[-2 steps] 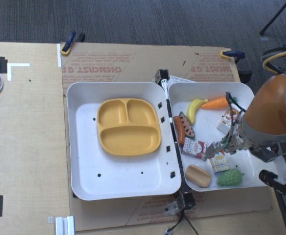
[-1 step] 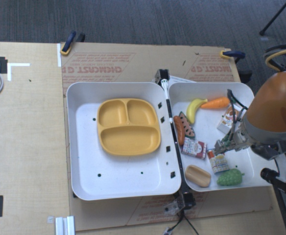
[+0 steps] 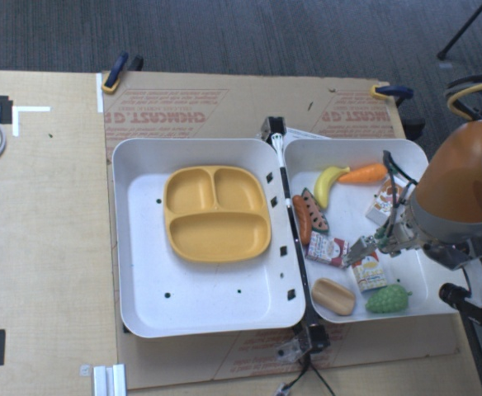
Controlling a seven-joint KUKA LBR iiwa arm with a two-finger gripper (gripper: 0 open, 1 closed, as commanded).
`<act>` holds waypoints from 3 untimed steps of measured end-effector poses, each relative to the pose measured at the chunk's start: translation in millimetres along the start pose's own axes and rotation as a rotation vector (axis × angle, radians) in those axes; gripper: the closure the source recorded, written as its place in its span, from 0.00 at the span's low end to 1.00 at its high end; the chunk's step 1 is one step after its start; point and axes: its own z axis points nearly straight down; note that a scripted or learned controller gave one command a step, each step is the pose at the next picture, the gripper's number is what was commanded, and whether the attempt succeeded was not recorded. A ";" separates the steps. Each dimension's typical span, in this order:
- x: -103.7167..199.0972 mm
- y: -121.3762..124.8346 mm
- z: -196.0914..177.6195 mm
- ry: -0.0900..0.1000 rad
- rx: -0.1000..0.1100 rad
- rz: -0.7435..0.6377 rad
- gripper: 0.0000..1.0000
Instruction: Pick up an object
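The right bin (image 3: 406, 151) holds a yellow banana (image 3: 329, 181), an orange carrot (image 3: 362, 173), a red sausage (image 3: 302, 219), a red packet (image 3: 327, 250), a small carton (image 3: 370, 274), a brown bread roll (image 3: 334, 296), a green leafy toy (image 3: 387, 299) and a white packet (image 3: 382, 205). My gripper (image 3: 371, 244) hangs low over the middle of this bin, just above the small carton and right of the red packet. Its fingers (image 3: 357, 250) stand apart and open, with nothing seen between them.
The left bin (image 3: 142, 287) bears a yellow divided plate (image 3: 217, 214). The grey and orange arm (image 3: 464, 188) covers the right bin's right side. Cardboard lies under both bins, with clamps at its far corners.
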 end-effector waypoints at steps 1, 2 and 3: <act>-12.6 -10.9 41.0 0.010 0.013 -0.172 0.00; -13.3 -9.7 31.4 0.008 0.011 -0.169 1.00; 52.5 7.3 -59.3 0.008 0.011 -0.192 1.00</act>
